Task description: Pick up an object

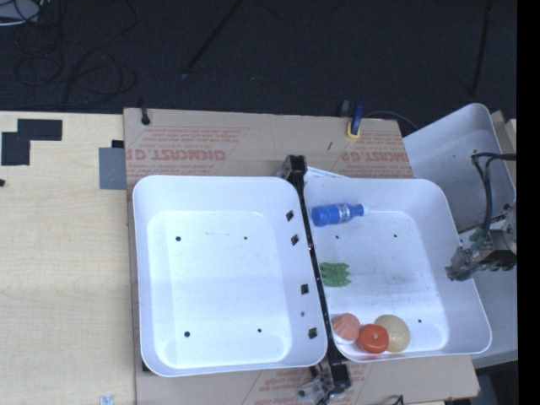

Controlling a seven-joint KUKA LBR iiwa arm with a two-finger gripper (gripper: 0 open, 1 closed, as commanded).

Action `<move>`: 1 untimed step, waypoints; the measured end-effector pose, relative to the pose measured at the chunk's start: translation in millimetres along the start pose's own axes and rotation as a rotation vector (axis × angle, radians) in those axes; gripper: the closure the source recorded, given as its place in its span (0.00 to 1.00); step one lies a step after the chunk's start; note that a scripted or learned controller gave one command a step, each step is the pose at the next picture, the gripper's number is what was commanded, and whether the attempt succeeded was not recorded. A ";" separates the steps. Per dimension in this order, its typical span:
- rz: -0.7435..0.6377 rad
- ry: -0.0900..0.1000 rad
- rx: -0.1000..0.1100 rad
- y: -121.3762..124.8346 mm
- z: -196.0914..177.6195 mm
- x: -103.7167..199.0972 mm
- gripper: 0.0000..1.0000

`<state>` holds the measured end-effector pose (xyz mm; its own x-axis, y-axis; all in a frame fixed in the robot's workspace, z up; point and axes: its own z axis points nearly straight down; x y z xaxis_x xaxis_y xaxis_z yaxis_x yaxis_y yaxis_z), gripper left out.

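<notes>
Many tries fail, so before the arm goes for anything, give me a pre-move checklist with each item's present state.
1. Objects available in the right bin: ok. Blue bottle, green item, and a red piece, pink piece and tan piece.
2. Blue bottle free of neighbours: ok, it lies alone near the divider.
3. Near-corner cluster separable: not ok, the three pieces touch.
4. Gripper position: ok, at the bin's right rim, away from every object.
5. Gripper free of load: cannot tell.
</notes>
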<state>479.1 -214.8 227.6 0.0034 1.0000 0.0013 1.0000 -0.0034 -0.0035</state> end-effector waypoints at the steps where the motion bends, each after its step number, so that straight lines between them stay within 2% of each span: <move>1: 0.002 0.000 0.000 -0.1 0.5 0.0 0.00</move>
<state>479.0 -214.7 227.2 0.0054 1.0000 0.0016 1.0000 -0.0054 -0.0038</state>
